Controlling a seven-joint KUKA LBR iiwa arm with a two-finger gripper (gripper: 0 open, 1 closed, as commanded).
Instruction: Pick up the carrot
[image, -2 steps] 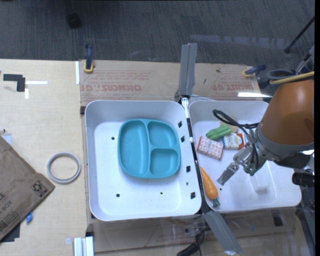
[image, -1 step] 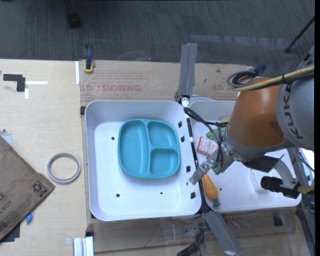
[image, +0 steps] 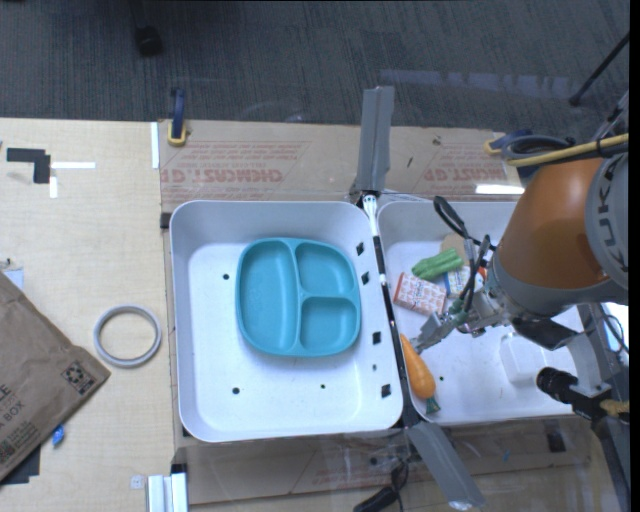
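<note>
Smooth plastic teal tray (image: 298, 298); glossy white bins (image: 200, 330); matt cardboard (image: 260, 160); pale wood-look bench (image: 80, 250).

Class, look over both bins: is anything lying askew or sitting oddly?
The carrot lies slantwise, jammed against the right bin's left wall rather than flat in the open. The packet beside it sits tilted too. The blue tray rests flat in the left bin.

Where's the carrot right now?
The carrot lies in the right bin, against its left wall near the front corner, below the pink packet and just left of the gripper.
</note>
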